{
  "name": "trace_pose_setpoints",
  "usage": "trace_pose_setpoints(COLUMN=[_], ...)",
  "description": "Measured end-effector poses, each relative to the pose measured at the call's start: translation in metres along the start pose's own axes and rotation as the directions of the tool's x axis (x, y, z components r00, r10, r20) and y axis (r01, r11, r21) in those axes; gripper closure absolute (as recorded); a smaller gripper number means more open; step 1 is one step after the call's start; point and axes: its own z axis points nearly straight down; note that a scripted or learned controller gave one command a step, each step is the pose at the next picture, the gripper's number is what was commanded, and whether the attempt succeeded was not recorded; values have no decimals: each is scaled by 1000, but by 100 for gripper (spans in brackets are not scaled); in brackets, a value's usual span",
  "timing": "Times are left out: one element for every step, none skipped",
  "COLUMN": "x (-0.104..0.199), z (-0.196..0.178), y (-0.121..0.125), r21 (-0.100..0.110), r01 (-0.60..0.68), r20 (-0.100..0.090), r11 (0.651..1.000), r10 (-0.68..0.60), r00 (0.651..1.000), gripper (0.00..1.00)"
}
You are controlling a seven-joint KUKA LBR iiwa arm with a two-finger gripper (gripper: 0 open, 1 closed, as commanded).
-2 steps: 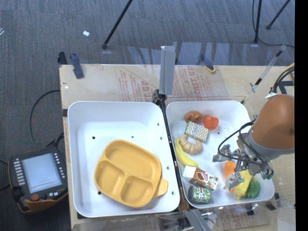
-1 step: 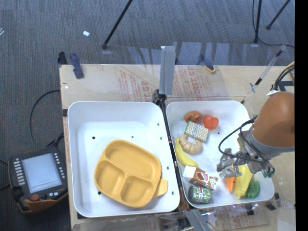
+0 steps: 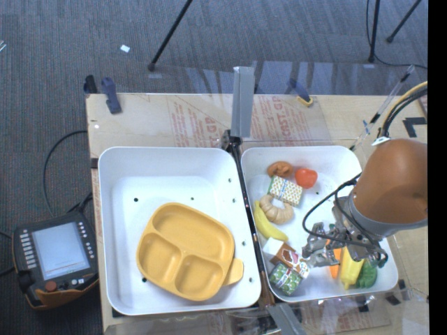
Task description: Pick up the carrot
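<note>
Carrot (image 3: 335,265) in right bin (image 3: 328,153), carpeted floor (image 3: 209,26)

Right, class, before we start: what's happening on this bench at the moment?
The robot arm has reached into the right bin, its tool low over the toy food near the front right corner. The carrot lies just beside it, next to a yellow and green piece, not visibly gripped. The left bin has a yellow divided plate.

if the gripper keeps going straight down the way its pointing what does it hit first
Likely the carrot, the orange piece lying right beside the gripper in the right bin, next to a yellow-green vegetable. Depth is unclear from above, so it could meet the bin floor instead.
</note>
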Motion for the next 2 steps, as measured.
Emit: trace_pose_setpoints(x=[-20, -13], z=[-30, -54], y=[39, 46], r21=[1, 2], r01=[-112, -331], r20=[1, 0], r11=[994, 944], r10=[112, 331], r00=[994, 944], gripper=[100, 100])
